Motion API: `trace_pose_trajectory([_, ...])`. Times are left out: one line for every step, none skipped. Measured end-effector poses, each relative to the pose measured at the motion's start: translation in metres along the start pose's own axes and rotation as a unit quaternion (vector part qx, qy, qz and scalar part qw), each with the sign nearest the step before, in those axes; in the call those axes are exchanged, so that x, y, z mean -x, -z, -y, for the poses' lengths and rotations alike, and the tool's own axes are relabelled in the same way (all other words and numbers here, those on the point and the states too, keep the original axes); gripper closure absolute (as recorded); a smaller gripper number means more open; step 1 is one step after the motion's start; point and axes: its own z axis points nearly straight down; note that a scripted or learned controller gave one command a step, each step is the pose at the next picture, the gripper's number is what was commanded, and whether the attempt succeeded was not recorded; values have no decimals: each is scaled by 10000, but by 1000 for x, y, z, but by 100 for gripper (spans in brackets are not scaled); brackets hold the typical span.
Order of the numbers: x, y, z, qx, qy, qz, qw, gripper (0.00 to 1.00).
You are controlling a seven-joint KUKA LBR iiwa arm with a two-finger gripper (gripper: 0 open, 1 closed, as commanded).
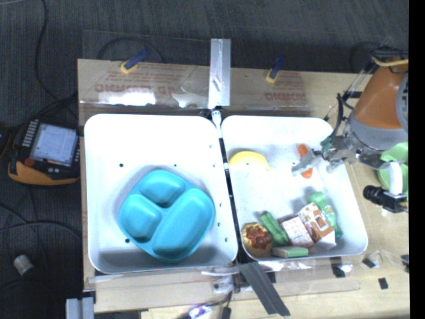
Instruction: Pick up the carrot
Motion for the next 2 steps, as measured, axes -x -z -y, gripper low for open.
trace_pose_trajectory([-62,-41,85,-5,172,-17,9999,0])
trace_pose_trajectory([-19,-44,-45,0,-111,6,9999,0])
